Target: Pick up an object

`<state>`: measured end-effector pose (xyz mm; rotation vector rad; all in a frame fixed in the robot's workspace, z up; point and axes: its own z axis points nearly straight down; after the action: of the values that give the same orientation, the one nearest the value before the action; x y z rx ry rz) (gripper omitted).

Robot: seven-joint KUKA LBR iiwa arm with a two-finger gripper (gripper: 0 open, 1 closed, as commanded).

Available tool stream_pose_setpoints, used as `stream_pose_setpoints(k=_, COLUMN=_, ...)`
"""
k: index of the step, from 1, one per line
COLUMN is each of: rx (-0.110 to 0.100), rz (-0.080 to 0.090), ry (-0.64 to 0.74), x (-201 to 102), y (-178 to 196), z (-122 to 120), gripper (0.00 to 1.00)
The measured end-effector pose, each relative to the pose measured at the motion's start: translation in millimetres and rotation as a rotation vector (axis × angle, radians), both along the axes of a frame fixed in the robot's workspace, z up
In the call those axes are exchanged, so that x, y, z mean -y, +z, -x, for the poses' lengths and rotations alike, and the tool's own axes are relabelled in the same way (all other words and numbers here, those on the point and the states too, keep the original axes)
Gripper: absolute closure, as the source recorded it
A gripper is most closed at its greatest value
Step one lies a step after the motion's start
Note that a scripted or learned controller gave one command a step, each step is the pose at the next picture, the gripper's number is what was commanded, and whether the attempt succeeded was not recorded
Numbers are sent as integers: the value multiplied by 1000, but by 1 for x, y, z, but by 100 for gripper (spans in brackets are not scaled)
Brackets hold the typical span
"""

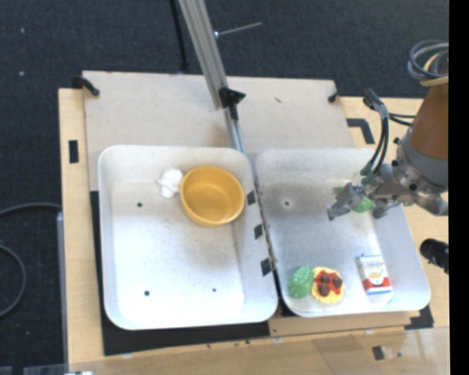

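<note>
As seen, green object (364, 204) between tool (358, 203) fingers

- I count two white bins: the left bin (125, 233) and the right bin (313, 233).
- Left of the divider: one yellow bowl (212, 195), one white lump (170, 182).
- Right of it: one green item (300, 280), one red-and-yellow item (327, 284), one small carton (374, 275), one green piece (364, 203).

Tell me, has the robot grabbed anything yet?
Done: the gripper has reached over the right bin. In hand: something small and green sits at its fingers, but whether it is gripped is unclear. Left: lifting it. The bowl, carton and toy food lie untouched.
</note>
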<state>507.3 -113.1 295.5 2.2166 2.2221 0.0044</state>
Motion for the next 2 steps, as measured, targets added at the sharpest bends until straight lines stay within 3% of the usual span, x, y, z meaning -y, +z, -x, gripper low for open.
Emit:
stream_pose_setpoints(k=1, rx=0, rz=0, ry=-1, x=0, y=0, z=0, gripper=0)
stream_pose_setpoints(k=2, rx=-6, rz=1, ry=-3, x=-8, y=-51, z=3, gripper=0)
